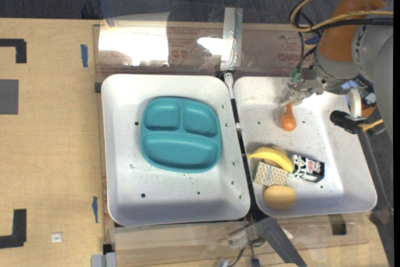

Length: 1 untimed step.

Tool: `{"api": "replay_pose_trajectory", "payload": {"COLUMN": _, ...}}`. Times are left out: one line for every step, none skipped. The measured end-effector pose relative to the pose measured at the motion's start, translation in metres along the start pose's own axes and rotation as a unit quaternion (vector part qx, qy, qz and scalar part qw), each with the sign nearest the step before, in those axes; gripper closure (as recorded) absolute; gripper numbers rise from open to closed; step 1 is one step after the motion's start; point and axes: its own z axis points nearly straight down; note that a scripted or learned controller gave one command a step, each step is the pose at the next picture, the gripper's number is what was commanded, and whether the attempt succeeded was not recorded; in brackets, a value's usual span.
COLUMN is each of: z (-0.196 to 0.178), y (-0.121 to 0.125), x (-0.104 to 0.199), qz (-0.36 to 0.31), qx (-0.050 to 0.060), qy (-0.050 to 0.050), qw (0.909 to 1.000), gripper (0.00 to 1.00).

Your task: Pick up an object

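Teal divided plate (181, 134) lies in left bin (119, 197). Right bin (350, 191) holds banana (273, 158), patterned packet (307, 168), round tan item (279, 197) near front. Gripper (299, 92) sits directly above orange carrot-like object (287, 118); grip state cannot be determined. Recommend descending squarely over its narrow top before closing.
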Motion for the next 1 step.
{"api": "replay_pose_trajectory", "payload": {"z": -0.1014, "y": -0.0345, "x": 0.0141, "qz": 0.077, "qx": -0.001, "qy": 0.0, "qw": 0.997, "gripper": 1.0}}
